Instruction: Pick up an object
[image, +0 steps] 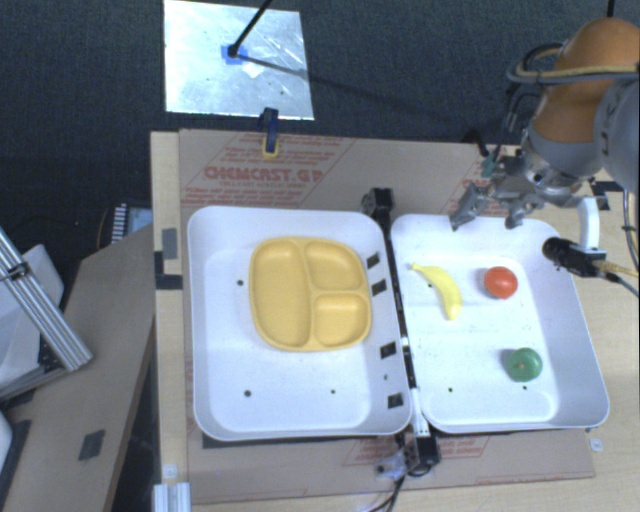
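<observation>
Inside the right bin lie banana, tomato and lime; fingers spread apart, holding nothing.

You've got one fixed camera, mounted above the bench and looking down at a slant, far side at the top. It sits far enough back to take in both bins whole: left bin and right bin side by side, mid-frame. The arm comes in at your upper right corner. Floor and a metal sheet show beyond the bench's far edge.
</observation>
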